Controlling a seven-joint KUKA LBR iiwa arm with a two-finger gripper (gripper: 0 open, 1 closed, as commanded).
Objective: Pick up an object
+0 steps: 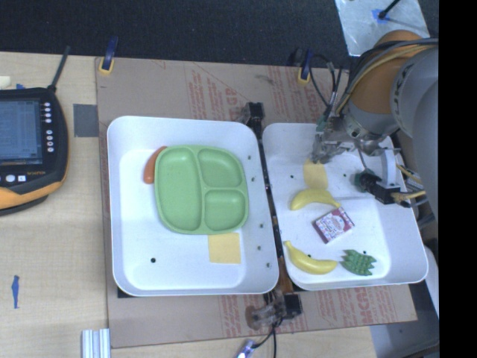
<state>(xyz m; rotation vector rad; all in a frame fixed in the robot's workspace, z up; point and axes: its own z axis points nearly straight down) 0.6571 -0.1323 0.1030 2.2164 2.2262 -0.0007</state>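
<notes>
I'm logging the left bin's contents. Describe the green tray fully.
The green tray is a pale green, plastic-looking plate with rounded corners and three compartments: one long on its left, two smaller on its right. It lies flat, slightly rotated, in the left bin. An orange object pokes out from under its upper left edge. A yellow square lies right below it.

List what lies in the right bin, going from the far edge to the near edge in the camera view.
Gripper → pale yellow block → upper banana → red packet → lower banana, green leafy toy beside it.
</notes>
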